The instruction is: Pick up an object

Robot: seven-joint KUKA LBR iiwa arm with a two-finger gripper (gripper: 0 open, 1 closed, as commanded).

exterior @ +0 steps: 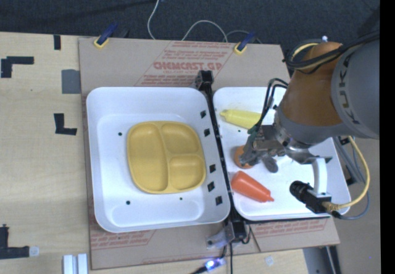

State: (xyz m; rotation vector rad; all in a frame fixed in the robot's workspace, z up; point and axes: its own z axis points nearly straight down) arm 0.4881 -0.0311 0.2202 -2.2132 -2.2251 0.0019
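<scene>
Right bin (333, 202) is the stage: gripper (254, 154) low over a small orange piece (240, 156), fingers' state I cannot tell, reaching step, next a clean close and lift.

We see our gripper (247, 157) low in the right bin (281, 206), between a yellow piece (241, 118) and an orange carrot (250, 186).

Orange carrot (250, 186) (lying flat) near right bin's front
</scene>
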